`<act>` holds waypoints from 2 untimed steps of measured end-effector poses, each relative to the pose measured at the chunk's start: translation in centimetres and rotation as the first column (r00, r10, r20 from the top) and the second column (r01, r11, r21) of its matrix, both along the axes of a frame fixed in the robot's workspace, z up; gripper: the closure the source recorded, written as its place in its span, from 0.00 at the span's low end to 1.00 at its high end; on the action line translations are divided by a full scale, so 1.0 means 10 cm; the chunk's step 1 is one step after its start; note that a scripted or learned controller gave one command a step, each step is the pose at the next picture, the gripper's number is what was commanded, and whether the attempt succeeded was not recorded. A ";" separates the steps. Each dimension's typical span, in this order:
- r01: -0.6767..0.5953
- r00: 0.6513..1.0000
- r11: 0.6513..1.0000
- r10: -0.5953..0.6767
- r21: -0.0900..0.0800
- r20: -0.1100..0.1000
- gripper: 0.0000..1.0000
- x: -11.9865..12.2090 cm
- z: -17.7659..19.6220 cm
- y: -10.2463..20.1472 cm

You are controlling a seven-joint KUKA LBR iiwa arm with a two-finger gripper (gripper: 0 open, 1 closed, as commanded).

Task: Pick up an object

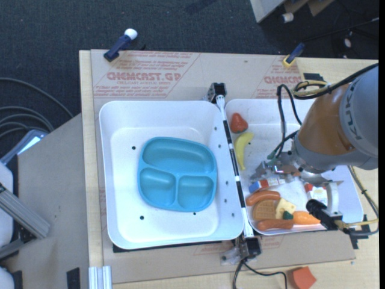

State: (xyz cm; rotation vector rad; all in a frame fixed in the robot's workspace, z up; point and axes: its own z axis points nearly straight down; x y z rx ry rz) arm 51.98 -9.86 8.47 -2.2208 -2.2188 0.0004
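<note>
Crowded toy food [274, 208] under the arm [328, 131] risks a glancing miss, though whether the jaws are apart I cannot tell.

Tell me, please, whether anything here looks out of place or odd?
An orange block lies on the bench outside both bins, below the right bin. The toy food is piled at that bin's near edge, while the blue plate sits flat.

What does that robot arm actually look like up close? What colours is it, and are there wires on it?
The arm is thick and rounded, grey with a broad orange band above the wrist. Black cables loop along its outside. At its end sits the tool, a small cluster of metal and dark parts.
</note>
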 end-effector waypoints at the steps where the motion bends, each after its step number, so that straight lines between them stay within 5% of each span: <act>1: 0.000 1.000 1.000 0.000 0.000 0.000 1.00 0.00 0.09 0.00; 2: 0.000 1.000 1.000 0.000 -0.002 0.002 1.00 -0.10 0.84 -0.32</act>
